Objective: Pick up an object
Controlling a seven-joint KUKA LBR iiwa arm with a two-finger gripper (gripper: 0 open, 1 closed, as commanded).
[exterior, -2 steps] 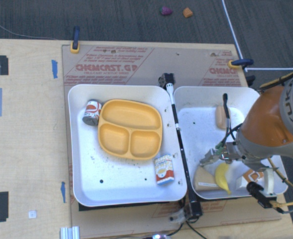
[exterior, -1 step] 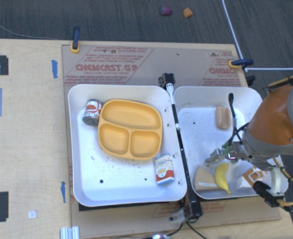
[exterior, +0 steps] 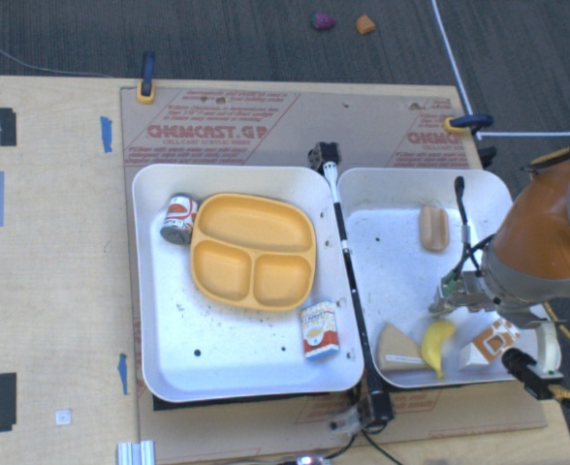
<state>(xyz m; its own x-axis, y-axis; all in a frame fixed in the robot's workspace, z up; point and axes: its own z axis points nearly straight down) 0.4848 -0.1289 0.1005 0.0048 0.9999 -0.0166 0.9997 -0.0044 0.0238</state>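
Observation:
My gripper [exterior: 456, 295] hangs low in the right bin [exterior: 387, 260], near its right side, just above the top end of a yellow banana [exterior: 436, 345]. Nothing shows held in it. A tan wedge [exterior: 398, 349] lies to the left of the banana, touching it. An orange and white box [exterior: 496, 342] lies to the banana's right, under the arm. A tan bread roll [exterior: 433, 228] rests farther back in the same bin.
The left bin [exterior: 227, 352] holds a yellow divided plate [exterior: 254, 251], a small can [exterior: 177, 219] at its upper left and a little carton [exterior: 320, 328] at its lower right. A black divider [exterior: 341, 250] runs between the bins. The arm's orange band [exterior: 547, 231] overhangs the right rim.

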